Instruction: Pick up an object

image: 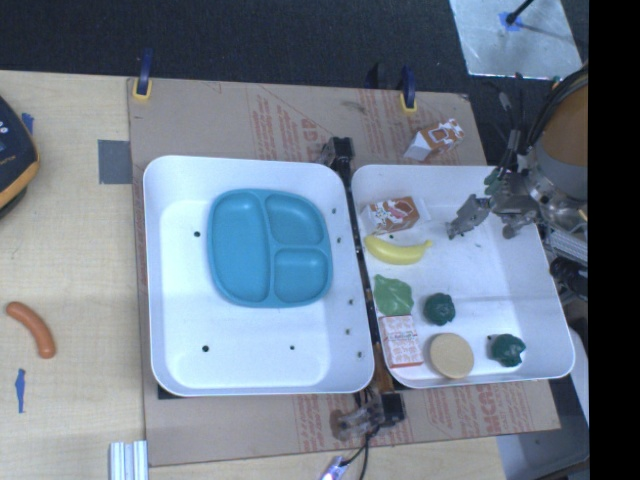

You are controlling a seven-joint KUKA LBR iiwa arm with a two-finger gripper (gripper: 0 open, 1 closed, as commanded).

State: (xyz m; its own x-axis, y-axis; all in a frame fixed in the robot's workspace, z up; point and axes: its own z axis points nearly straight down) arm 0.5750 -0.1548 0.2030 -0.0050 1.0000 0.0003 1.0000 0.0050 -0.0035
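You will find the gripper [488,218] above the upper right part of the right bin [530,278], a shallow tray of smooth white plastic with rounded corners. Its two dark metal fingers are spread apart, and nothing sits between them. Bare white floor lies under the fingertips.

The candidate objects lie along the left and lower parts of that bin. Note a glossy rectangular snack packet [391,214] near the upper left corner, with a curved yellow banana [397,251] just below it. Below the banana sits a lumpy light green leafy piece [392,294], then a flat red-and-white printed sachet [399,341]. To the right of these you see a dark green knobbly ball [439,309], a flat tan disc [451,355] and a second dark green lump [507,349] near the lower right corner. All stand apart from the gripper.

The left bin [180,348] carries a matte teal divided plate [269,247] with three compartments. A reddish sausage shape [32,329] rests on the pale wooden bench [60,268], outside both bins.
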